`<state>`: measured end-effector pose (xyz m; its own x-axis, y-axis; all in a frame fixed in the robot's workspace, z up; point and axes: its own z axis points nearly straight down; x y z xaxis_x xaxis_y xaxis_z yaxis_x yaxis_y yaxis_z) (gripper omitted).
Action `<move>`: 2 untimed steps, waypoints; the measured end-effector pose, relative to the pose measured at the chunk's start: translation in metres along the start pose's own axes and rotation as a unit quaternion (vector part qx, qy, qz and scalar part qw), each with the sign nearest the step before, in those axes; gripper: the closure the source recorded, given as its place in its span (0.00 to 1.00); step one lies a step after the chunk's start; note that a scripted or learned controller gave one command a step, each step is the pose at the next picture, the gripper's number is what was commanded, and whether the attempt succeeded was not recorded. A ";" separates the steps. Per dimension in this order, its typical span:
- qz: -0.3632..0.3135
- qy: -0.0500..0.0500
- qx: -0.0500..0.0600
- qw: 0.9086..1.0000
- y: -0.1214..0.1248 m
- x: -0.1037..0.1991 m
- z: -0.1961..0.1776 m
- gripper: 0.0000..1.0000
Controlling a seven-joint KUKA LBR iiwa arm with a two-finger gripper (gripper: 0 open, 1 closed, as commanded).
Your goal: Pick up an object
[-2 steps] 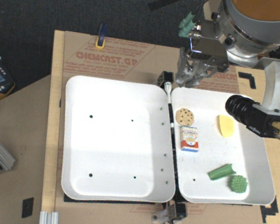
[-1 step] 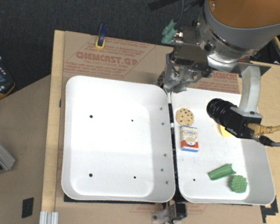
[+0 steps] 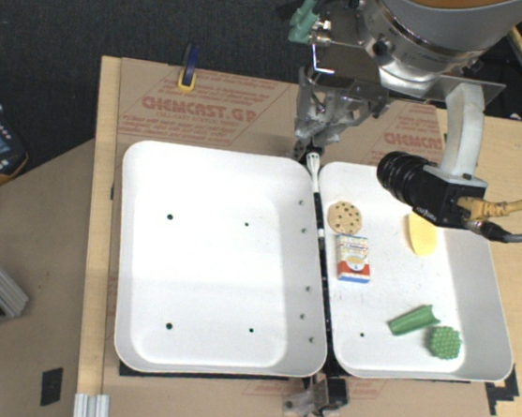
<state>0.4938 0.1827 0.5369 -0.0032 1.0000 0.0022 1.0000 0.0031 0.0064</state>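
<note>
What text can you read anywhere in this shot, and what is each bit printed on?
"CHEMCAST GP": red print on the brown board behind the left bin, read at a slant; last letters uncertain.
Same red print, partly hidden by the arm, on the board behind the right bin: not readable in full.
Small red and white box in the right bin: print too small to read.

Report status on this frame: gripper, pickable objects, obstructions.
Gripper above the bins' far edge, nothing seen between fingers. Cookie, small box, yellow piece, green items lie in the right bin. Black camera unit overhangs that bin.
</note>
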 end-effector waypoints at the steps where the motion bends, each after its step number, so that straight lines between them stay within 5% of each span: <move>1: 0.001 -0.001 0.002 1.000 0.000 -0.001 0.002 0.00; 2: 0.000 0.000 0.000 1.000 0.000 0.000 -0.009 1.00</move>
<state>0.4940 0.1823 0.5461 -0.0033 1.0000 0.0020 1.0000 0.0033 0.0072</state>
